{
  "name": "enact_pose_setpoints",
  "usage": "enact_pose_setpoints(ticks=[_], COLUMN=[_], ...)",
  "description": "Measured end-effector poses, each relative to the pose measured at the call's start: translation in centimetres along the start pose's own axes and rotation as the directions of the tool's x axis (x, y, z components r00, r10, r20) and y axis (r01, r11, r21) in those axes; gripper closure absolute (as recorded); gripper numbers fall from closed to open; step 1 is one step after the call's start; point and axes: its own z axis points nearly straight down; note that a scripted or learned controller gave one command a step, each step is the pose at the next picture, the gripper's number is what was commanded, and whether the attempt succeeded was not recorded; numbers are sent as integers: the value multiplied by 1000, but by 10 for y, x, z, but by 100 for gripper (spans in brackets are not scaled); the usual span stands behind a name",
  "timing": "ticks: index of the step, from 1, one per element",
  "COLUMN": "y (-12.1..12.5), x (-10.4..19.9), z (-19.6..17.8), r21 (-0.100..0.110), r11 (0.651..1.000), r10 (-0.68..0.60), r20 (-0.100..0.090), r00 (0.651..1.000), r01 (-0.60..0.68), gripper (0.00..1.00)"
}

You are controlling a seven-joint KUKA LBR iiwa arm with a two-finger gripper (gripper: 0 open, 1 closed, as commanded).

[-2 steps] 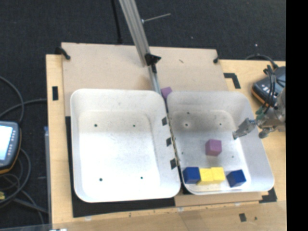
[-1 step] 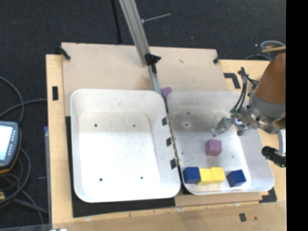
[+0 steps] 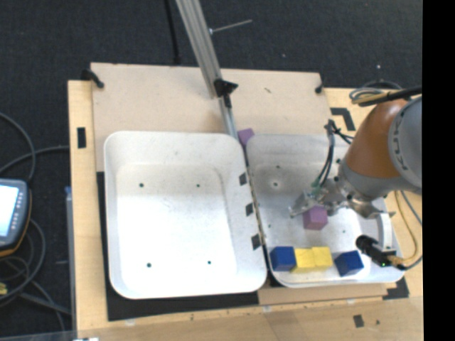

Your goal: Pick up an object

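Gripper (image 3: 313, 206) low in right bin (image 3: 284, 155), just above purple block (image 3: 315, 219); cannot tell the fingers' state, nor whether they grip it. Advice: centre over block, close squarely, lift straight, clear of the blue cube (image 3: 283, 258), yellow block (image 3: 313, 258) and second blue cube (image 3: 348, 263) along the near wall. Left bin (image 3: 178, 212) beside it. Tabletop (image 3: 156, 98) pale board; dark carpet, cables, a pendant (image 3: 11, 215) at left.

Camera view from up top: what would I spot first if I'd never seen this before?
Probably the big grey arm with its orange band reaching in from the right over the right bin. Just below it sits a purple block, and along that bin's near edge runs a bright row: blue block, yellow block, another blue block. The left bin looks plain white beside it.
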Motion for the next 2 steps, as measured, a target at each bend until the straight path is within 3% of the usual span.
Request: enact_pose_setpoints(ticks=[1,2], y=[0,16], x=[-1,65], z=[-9,-80], r21=[-1,-6], r11=[1000,1000], r10=[1,-9], r20=[0,-2], r00=[1000,1000], r01=[-1,9], gripper=[100,100])
